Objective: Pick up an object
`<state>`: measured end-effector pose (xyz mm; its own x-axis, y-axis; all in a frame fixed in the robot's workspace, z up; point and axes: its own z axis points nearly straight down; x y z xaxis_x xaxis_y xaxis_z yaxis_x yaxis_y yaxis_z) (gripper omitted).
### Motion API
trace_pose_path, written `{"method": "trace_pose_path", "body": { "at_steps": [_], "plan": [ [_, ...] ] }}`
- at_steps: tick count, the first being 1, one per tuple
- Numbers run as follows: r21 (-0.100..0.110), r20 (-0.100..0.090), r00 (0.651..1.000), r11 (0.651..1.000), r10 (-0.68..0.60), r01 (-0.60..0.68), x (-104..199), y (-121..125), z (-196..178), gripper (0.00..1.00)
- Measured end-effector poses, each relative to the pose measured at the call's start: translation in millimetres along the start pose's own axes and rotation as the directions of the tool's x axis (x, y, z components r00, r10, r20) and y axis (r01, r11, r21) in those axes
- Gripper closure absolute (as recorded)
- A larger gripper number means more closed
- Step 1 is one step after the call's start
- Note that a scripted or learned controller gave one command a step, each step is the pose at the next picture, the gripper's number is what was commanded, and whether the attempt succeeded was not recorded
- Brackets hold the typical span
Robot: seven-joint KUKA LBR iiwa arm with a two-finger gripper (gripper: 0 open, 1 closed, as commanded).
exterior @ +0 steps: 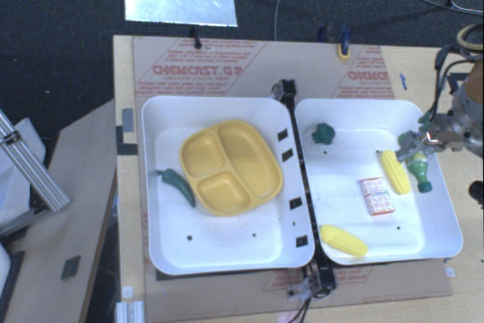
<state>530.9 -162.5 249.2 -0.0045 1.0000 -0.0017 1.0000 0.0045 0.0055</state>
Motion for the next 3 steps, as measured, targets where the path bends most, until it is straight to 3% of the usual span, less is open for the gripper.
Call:
{"method": "trace_pose_path", "body": {
  "at_steps": [1,3],
  "plan": [
    [0.002,-0.002,1.0,1.0,-0.006,0.006,54.4,17.7,8.2,1.0],
    [0.004,-0.004,1.0,1.0,-0.007,0.007,167.0,20.8,12.2,1.0]
  ]
}}
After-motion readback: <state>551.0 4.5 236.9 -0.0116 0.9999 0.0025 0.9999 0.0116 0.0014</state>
